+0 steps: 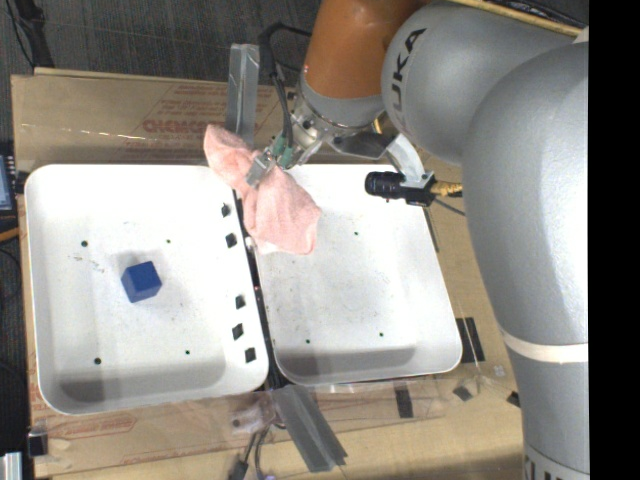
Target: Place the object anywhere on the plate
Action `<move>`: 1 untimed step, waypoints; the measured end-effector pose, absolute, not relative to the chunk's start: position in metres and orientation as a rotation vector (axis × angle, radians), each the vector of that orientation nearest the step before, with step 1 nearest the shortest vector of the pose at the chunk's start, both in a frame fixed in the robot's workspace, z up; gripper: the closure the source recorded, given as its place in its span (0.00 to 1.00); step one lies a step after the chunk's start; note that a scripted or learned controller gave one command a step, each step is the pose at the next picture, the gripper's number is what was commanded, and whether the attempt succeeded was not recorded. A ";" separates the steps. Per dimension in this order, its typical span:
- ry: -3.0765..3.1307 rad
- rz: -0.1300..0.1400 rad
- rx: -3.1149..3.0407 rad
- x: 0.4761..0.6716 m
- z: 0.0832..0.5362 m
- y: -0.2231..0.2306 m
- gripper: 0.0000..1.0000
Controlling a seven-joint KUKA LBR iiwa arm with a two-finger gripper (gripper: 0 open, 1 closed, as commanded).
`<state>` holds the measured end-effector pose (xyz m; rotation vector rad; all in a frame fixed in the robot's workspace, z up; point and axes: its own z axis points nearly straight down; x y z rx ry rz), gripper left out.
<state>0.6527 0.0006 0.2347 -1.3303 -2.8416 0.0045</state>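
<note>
A crumpled pink cloth (280, 213) hangs over the divide between the two white bins, near their far edge. My gripper (266, 168) reaches down from the grey and orange arm and is shut on the cloth's upper part. One lobe of cloth bunches up to the left of the fingers, and the rest droops over the right bin (360, 298). A small blue cube (142, 280) lies in the left bin (100, 348), well away from the gripper.
The arm's bulk covers the right side and the back of the right bin. A black cable fitting (395, 185) juts out beside the wrist. Cardboard (120, 108) lies behind the bins, and a grey upright bracket (241, 88) stands at the back.
</note>
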 end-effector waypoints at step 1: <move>-3.053 0.003 -0.731 0.646 0.224 0.051 1.00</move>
